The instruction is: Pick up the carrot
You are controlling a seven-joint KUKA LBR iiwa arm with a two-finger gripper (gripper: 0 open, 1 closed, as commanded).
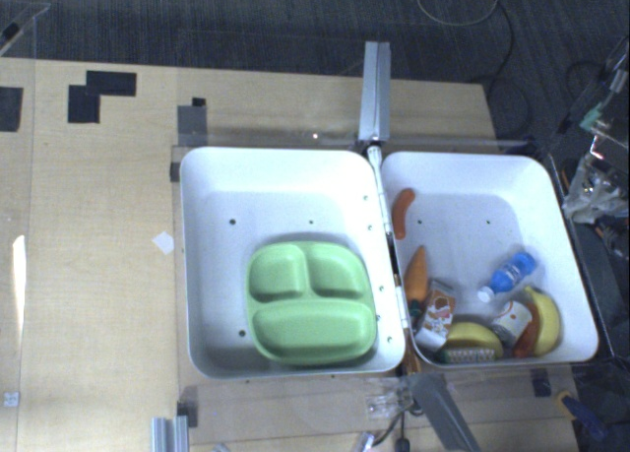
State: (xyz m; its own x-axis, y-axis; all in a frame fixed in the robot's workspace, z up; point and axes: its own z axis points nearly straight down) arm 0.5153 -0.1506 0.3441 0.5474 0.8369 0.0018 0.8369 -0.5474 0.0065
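Observation:
The carrot (417,274) is a short orange cone lying in the right bin (472,189) against its left wall, tip pointing up the view. Just above it along the same wall lies a reddish-orange sausage (403,212). Below the carrot sits a small carton (436,312).
The left bin (226,194) holds a green divided plate (311,300). In the right bin's near right corner lie a small bottle with a blue cap (508,276), two bananas (543,319), a can (510,322) and a dark scrub sponge (471,353). A metal post (375,96) stands between the bins at the back.

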